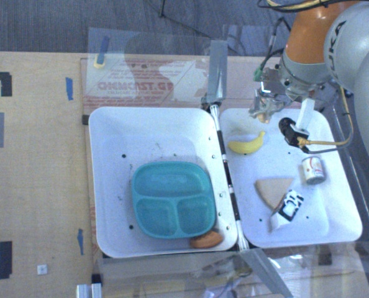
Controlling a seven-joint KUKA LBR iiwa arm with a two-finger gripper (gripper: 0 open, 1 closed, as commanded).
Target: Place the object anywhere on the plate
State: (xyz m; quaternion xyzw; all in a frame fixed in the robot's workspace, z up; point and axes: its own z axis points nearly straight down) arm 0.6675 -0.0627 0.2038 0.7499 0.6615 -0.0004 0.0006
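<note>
The gripper (263, 112) hangs over the right bin's (343, 219) far edge, and I cannot tell how it is set; it looks blurred. The banana (246, 144) lies in that bin just below it, toward seven o'clock, apart from it. The teal plate (171, 198) sits in the left bin (110, 135), an orange object (207, 239) at its five o'clock corner, half tucked under the rim. The bench (35, 166) is pale wood.

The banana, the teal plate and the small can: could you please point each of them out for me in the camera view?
banana (246, 144), camera view, middle of its yellow curve.
teal plate (170, 187), camera view, floor of its large upper compartment.
small can (313, 169), camera view, its side wall.
</note>
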